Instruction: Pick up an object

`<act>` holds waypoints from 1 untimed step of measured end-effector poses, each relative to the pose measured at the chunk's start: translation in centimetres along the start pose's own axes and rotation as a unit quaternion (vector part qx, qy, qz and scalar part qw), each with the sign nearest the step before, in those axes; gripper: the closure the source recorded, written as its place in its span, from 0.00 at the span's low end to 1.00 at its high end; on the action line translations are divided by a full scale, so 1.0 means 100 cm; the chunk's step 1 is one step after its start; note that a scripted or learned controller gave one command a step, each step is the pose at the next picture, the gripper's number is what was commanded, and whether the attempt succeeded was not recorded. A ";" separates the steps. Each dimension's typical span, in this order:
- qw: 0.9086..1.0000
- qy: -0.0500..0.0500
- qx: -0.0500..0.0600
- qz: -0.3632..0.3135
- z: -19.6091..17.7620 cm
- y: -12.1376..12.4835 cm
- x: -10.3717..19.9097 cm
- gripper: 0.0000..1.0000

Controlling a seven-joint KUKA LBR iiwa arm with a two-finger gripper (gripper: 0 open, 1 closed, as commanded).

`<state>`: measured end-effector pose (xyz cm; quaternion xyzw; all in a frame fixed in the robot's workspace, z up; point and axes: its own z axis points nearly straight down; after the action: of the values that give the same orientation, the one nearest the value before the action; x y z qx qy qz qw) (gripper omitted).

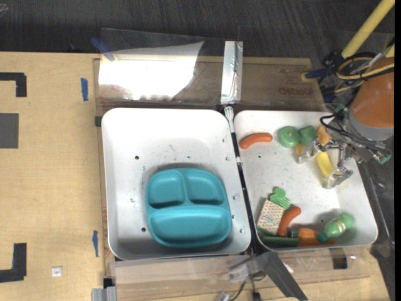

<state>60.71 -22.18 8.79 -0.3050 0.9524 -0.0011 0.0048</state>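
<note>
Squarely between the jaws (pixel 324 163), yellow piece (pixel 324 166) (right bin (pixel 369 218)).

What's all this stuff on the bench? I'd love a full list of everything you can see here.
White bins: 2, side by side; left bin, right bin.
Divided tray: 1, teal, in the left bin.
Sausage-shaped toy: 1, orange-red, top left of the right bin.
Round toys: 2, green, top middle of the right bin.
Yellow piece: 1, right bin, between the robot's metal fingers.
Toy pile: several, green, orange, red and a patterned card, right bin's front.
Clear plastic sheet: 1, behind the left bin.
Robot arm: 1, grey and orange, from the right.
Gripper: 1, metal, over the right bin.
</note>
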 end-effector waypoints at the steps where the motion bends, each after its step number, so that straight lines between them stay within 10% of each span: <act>1: 1.000 -0.006 0.004 0.003 -0.015 -0.002 -0.003 1.00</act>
<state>61.07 -22.22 10.25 -0.3024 0.9531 -0.0031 0.0119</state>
